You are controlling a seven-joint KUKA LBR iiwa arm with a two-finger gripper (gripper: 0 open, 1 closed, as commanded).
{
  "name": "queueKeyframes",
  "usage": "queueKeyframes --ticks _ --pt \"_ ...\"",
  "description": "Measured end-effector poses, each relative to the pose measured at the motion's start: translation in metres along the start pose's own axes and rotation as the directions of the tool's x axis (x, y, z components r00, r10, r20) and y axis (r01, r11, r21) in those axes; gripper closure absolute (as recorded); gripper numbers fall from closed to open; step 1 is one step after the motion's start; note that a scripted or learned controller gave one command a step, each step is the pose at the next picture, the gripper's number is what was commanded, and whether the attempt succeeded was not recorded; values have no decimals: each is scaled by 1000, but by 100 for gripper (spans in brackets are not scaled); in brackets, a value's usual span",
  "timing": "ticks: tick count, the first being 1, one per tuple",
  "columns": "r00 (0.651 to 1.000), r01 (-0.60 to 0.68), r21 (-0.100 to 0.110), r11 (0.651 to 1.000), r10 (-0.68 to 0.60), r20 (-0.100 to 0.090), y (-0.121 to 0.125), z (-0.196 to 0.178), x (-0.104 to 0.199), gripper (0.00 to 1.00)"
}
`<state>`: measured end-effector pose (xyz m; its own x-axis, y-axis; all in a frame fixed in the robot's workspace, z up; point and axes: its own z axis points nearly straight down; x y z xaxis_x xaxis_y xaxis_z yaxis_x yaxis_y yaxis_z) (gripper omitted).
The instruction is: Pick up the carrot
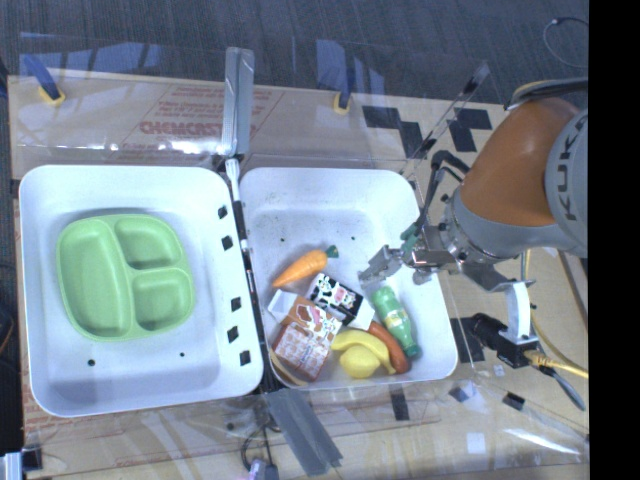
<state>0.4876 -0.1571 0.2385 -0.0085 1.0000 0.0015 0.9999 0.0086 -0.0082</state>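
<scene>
The carrot [300, 268], orange with a small green top, lies tilted in the middle of the right bin [300, 193], its tip pointing to the lower left. My gripper [402, 268] hangs over the right side of that bin, to the right of the carrot's green end and apart from it. Its two grey fingers [380, 264] stand open with nothing between them. A green bottle [393, 318] lies just below the gripper.
Crowded at the front of the right bin are a black-and-white carton [335, 296], a brown snack pack [305, 338], a yellow fruit [360, 356] and an orange-red piece [398, 353] under the bottle. A green divided plate [125, 273] sits in the left bin [50, 388].
</scene>
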Motion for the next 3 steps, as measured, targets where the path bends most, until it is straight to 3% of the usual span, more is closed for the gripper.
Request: queueKeyframes --ticks 1,2,3 --pt "997 76 0 997 -76 0 -10 67 -12 0" --pt "988 156 -1 988 -156 0 66 139 21 0" --pt "992 128 -1 992 -128 1 110 150 43 0"
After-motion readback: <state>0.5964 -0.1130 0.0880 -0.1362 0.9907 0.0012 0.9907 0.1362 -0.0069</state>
